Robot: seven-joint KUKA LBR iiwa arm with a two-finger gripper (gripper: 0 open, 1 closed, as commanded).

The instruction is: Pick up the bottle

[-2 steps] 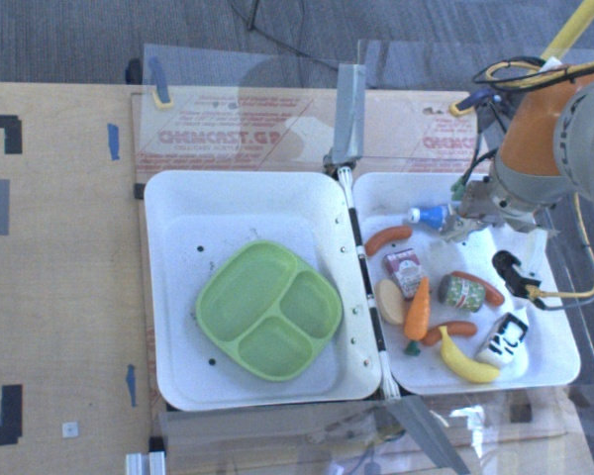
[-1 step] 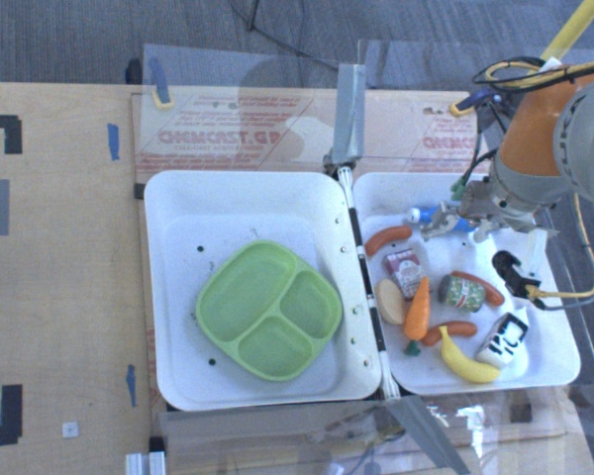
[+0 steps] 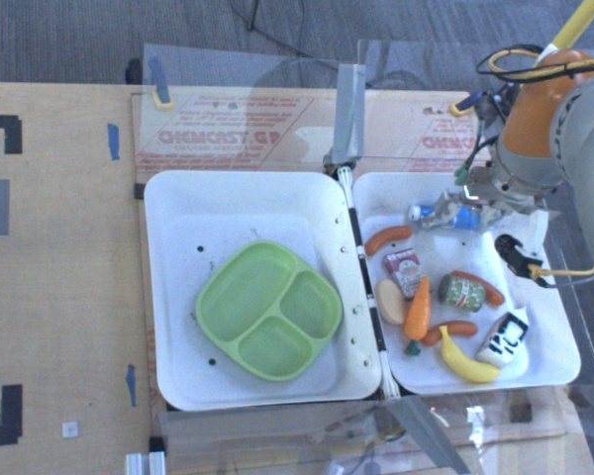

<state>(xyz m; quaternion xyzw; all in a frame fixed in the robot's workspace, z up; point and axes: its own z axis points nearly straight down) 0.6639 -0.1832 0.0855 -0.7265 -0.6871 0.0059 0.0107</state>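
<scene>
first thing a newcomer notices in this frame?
The green tray, big and bright, lying in the left bin. Then the right bin, crowded with small items: a banana near the front, a carrot mid-bin, a sausage toward the back. At the right bin's far side the orange-banded arm hangs over the bottle.

I see the tray (image 3: 268, 310) in the left bin (image 3: 168, 206); right of it, carrot (image 3: 418, 310); banana (image 3: 467, 361) beyond.

Green plate (image 3: 268, 311); yellow banana (image 3: 465, 360); orange carrot (image 3: 418, 309).
</scene>
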